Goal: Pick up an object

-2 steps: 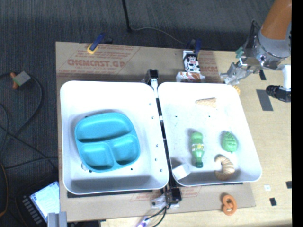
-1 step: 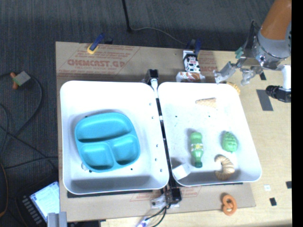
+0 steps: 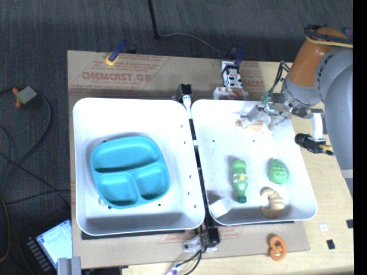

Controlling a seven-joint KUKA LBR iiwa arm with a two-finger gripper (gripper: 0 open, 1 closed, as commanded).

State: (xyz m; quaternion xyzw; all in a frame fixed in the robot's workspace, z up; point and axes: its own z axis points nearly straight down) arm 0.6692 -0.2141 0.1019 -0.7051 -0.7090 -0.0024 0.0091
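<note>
Lying at the far end of the right bin (image 3: 215, 128), just under the gripper (image 3: 262, 114): small tan piece (image 3: 256, 125), likeliest candidate for the pick, judged on nearness alone. Too small to name, and too small to read a long axis from. Touching the gripper or merely beside it: cannot tell. Open or closed: cannot tell either, metal parts blurring together at this slant. Nothing visibly held.

Farther toward the near rim, well apart from the gripper: green bottle (image 3: 239, 179), long axis running far to near, cap at the near end; just to its right a lumpy green fruit (image 3: 278, 172); nearer still, a curled tan pastry shape (image 3: 273, 202) against the near wall. Reaching any of these would, in my judgement, mean drawing the arm (image 3: 312, 67) back across the bin toward the near side.

Sitting in the left bin (image 3: 86, 113): blue divided tray (image 3: 129, 171), far from the gripper.

Printed in red on the brown board (image 3: 172, 67) under both bins: "CHEMCAST", followed by letters that look like "GP". Standing behind the right bin, a small black-and-white card (image 3: 231, 76), writing unreadable. Resting on the bench (image 3: 335, 222) near its front edge, an orange ring (image 3: 277, 247).
</note>
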